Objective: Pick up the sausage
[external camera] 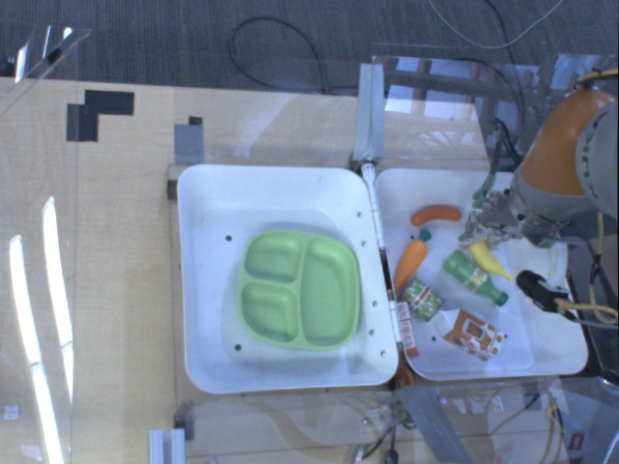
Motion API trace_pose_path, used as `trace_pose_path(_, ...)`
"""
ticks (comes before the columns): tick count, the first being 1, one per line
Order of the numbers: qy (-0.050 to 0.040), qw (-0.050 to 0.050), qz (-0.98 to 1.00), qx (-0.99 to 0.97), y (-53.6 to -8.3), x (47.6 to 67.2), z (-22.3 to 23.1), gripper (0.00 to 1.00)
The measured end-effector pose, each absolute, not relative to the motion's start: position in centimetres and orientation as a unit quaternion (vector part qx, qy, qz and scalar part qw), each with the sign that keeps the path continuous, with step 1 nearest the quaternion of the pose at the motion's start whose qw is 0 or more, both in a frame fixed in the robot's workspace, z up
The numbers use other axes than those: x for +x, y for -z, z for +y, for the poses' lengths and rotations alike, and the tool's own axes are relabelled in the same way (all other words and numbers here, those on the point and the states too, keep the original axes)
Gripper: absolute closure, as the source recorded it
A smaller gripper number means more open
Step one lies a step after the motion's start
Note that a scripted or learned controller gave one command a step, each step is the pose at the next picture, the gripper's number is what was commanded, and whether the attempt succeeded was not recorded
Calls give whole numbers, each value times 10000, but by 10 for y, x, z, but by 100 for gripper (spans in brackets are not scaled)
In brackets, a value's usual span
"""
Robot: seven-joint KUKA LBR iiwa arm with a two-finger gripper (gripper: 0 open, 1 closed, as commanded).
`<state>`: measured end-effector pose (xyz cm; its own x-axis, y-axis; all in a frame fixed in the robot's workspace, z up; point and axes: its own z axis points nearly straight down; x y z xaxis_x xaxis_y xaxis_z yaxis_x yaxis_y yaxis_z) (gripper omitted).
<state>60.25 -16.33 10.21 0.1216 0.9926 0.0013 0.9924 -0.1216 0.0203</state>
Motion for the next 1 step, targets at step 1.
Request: trace_pose_path(1, -30, 34, 6716, 7409, -171, 590, -144, 100)
